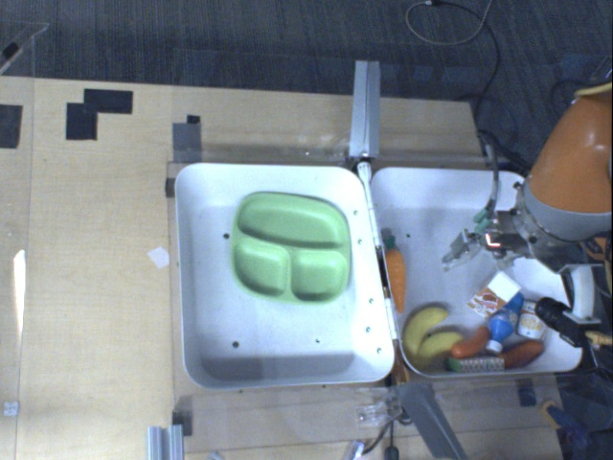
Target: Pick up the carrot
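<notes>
Camera view, looking down on the bench at a slant. Two white bins sit side by side, split by a grey metal divider.

Left bin [196, 286]: holds a green tray [290, 245] with three compartments, one long one on the far side and two smaller ones on the near side. The tray lies a little toward the far side of the bin's centre.

Right bin [426, 199]: the carrot [395, 276] lies against the bin's left wall, just beside the divider, long axis running near to far, green stub at the far end. Nothing touches it on the right; its near end comes close to the bananas.

Bananas [431, 332]: two yellow ones, curved, in the near left part of the right bin. Right of them, along the near wall, a red sausage-shaped item [471, 344] and a cluster of small packages, among them a blue-capped bottle [502, 325] and a white carton [494, 293].

Arm: grey body with the orange band [575, 161] enters from the right, over the right bin's right side. The gripper [469, 245] hangs above bare bin floor in the middle right of the bin, well apart from the carrot. Fingers too small and cluttered to read; cannot tell whether they are spread or pressed together. Nothing visible between them.
</notes>
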Controlling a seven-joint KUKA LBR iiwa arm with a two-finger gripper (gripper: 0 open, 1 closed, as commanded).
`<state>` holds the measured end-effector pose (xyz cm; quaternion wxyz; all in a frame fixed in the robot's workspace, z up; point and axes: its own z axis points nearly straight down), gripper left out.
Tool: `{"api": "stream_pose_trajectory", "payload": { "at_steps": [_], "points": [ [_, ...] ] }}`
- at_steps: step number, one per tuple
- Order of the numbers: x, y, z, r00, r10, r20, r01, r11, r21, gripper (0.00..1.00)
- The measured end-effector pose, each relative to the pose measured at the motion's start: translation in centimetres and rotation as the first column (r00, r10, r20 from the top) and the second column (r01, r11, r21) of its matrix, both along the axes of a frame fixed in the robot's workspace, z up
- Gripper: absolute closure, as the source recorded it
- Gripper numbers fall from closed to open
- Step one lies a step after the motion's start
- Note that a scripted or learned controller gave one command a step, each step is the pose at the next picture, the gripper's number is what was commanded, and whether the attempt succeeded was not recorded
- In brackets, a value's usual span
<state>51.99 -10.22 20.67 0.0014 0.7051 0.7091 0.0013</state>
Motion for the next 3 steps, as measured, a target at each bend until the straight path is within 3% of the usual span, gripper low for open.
{"api": "stream_pose_trajectory", "payload": {
  "at_steps": [1, 2, 3],
  "points": [
    [-3.2, 9.8, -2.2, 1.000, 0.024, -0.001, -0.024, 1.000, 0.001, 0.00],
    [3.8, 6.3, -4.8, 0.968, 0.251, 0.024, -0.251, 0.968, 0.014, 0.00],
    [4.2, 5.8, -6.1, 0.958, 0.286, 0.031, -0.287, 0.958, 0.021, 0.00]
  ]
}}
